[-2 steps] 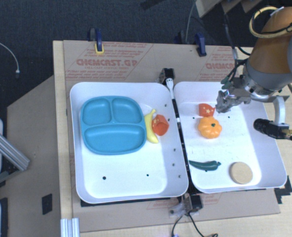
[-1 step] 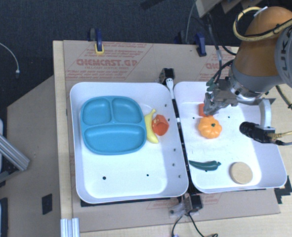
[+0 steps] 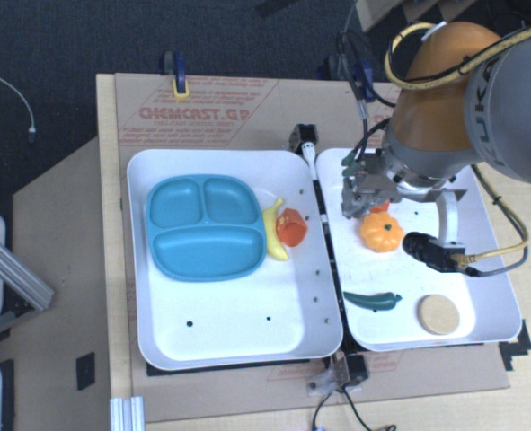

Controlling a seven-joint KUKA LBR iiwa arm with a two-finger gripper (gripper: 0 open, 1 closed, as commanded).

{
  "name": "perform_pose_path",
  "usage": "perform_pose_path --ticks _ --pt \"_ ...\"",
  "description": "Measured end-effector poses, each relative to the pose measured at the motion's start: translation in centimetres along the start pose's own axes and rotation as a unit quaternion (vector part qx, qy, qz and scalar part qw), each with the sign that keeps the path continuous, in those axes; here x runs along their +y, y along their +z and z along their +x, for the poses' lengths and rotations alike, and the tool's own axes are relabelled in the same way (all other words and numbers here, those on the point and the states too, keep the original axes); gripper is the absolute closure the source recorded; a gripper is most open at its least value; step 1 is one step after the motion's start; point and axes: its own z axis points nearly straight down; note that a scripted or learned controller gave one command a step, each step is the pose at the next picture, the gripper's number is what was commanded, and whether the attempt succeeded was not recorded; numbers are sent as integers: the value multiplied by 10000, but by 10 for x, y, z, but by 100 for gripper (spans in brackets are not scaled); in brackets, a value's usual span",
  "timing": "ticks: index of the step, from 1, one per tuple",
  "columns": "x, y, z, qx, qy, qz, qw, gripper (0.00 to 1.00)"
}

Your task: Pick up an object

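Observation:
My gripper [image 3: 366,201] hangs over the upper left part of the right bin [image 3: 490,326], just above and to the left of a small orange pumpkin [image 3: 381,233]. Lower in the same bin lie a dark green pepper [image 3: 373,301] and a round tan disc [image 3: 438,313]. The left bin [image 3: 238,339] holds a blue divided plate [image 3: 204,226], with a yellow banana [image 3: 275,233] and an orange-red fruit [image 3: 291,229] at its right side. I see nothing between the fingers.
The two bins meet along a ridge [image 3: 326,241] just left of the gripper. Brown cardboard [image 3: 202,106] lies under both bins. The arm's grey and orange body [image 3: 454,88] covers the right bin's upper right.

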Motion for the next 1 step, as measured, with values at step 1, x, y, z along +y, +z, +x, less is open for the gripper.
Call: perform_pose_path --ticks 1 --pt "-17 -13 51 1 -2 -4 10000 100"
